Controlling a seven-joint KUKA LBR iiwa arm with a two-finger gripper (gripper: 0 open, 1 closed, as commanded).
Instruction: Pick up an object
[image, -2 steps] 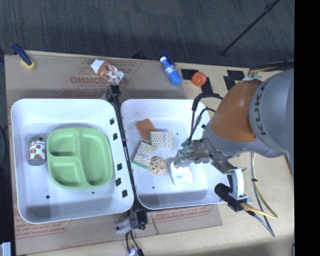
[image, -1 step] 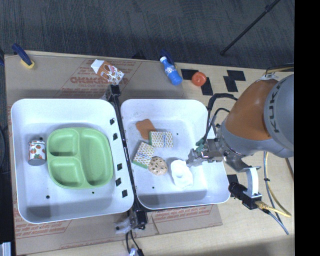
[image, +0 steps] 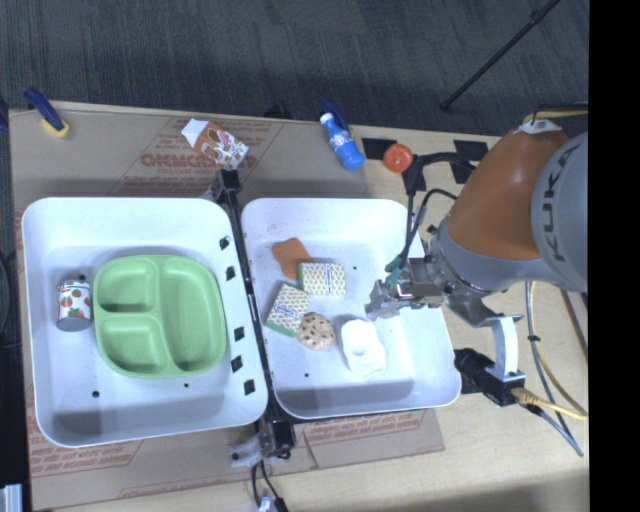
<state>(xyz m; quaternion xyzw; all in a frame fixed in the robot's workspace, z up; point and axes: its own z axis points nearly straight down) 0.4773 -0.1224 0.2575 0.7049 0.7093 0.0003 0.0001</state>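
Over the right bin (image: 425, 385) we see the gripper (image: 384, 300) hanging just right of the objects, and we cannot tell how its tool is set. Beside it lie a white cup (image: 362, 345), a cookie (image: 316, 331), two patterned packets (image: 322, 278) and an orange piece (image: 290, 255). Left bin (image: 40, 400) holds a green tray (image: 160, 315) and a can (image: 73, 303).

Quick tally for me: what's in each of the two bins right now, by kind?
Left bin:
green divided plate: 1
small can: 1

Right bin:
orange-brown piece: 1
green patterned packets: 2
cookie: 1
white cup-like item: 1

Total: 7
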